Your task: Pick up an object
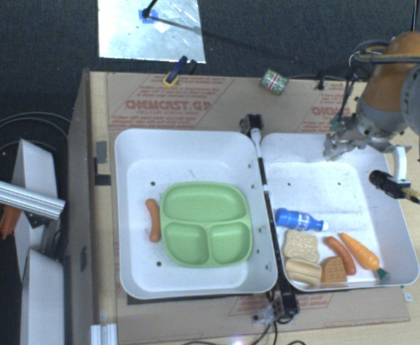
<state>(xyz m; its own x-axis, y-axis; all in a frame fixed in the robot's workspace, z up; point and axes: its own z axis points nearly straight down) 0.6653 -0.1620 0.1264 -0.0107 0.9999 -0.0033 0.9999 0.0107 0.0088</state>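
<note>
My gripper (pixel 334 149) hangs over the far right part of the right bin (pixel 318 185), near its back rim, with nothing seen between its fingers. Well in front of it, at the bin's near end, lie a blue bottle (pixel 299 221), a pale cracker (pixel 300 245), a bread roll (pixel 303 272), a brown cracker (pixel 333 270), a sausage (pixel 340 254) and a carrot (pixel 361 251). The left bin (pixel 134 185) holds a green divided plate (pixel 206 223) and a second sausage (pixel 153 220) just left of it.
A divider rail (pixel 265 200) runs between the two bins. A small green can (pixel 274 81) and a yellow-blue clip (pixel 177 71) lie on the cardboard behind the bins. The right bin's middle is bare white floor.
</note>
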